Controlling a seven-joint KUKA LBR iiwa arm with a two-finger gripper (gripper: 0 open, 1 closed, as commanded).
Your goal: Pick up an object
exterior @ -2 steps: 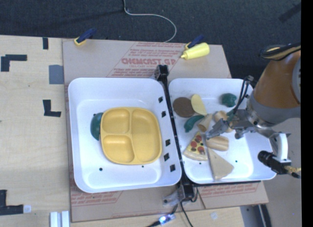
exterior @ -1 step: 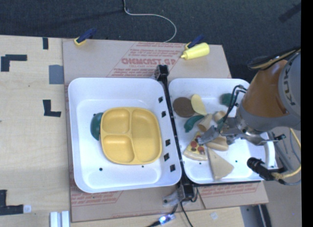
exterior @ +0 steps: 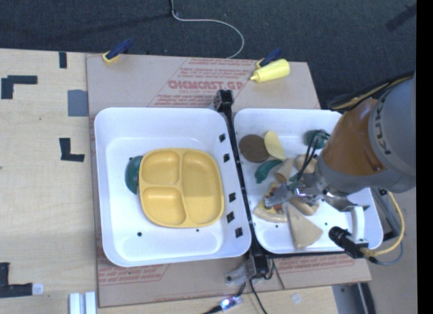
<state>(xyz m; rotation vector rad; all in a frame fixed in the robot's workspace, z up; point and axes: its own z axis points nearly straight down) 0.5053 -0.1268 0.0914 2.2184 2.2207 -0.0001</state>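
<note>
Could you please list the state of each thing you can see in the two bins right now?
Yellow plastic divided plate: flat, upright, left bin.
Dark teal object: partly under the plate's left edge.
Brown round disc: flat, right bin.
Tan wedge: lying flat, right bin.
Gripper: low over the right-bin clutter.

Two bins side by side on a board, the arm over the right one.

The left bin (exterior: 111, 170) holds a divided plate (exterior: 181, 187) with a small object (exterior: 132, 174) tucked under its left edge. The right bin (exterior: 298, 118) holds a round disc (exterior: 253, 147) near its left wall, a curved piece (exterior: 275, 145) just right of it, and a wedge (exterior: 302, 228) toward the front. The gripper (exterior: 283, 196) hangs among a cluster of pieces (exterior: 287, 184) between them. Two clamps (exterior: 270, 70) sit at the board's (exterior: 196, 82) back edge.
</note>
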